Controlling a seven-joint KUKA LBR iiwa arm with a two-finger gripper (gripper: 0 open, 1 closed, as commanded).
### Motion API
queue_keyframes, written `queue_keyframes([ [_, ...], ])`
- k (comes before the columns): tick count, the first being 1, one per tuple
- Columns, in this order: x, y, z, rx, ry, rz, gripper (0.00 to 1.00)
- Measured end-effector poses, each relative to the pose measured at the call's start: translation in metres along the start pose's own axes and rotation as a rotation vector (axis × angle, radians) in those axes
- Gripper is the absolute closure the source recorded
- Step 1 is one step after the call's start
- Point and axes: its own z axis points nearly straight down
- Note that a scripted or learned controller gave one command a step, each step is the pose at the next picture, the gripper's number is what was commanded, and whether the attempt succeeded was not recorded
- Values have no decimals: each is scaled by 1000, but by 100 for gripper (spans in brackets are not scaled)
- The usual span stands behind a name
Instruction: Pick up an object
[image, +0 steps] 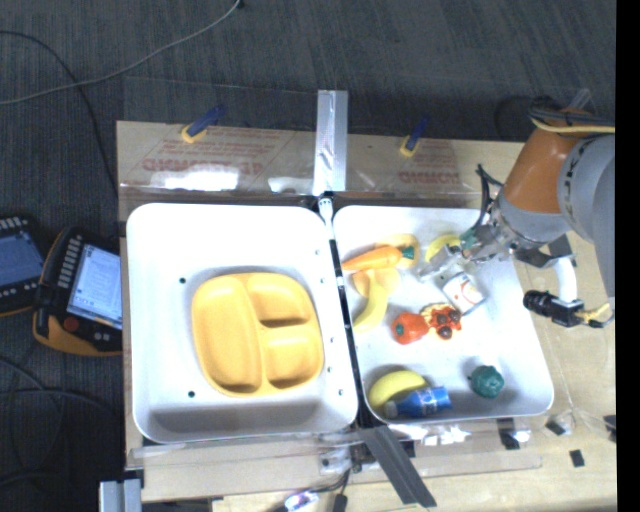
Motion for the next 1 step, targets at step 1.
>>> queue_keyframes([
  [1, -1, 0, -10, -2, -8, -1, 100],
])
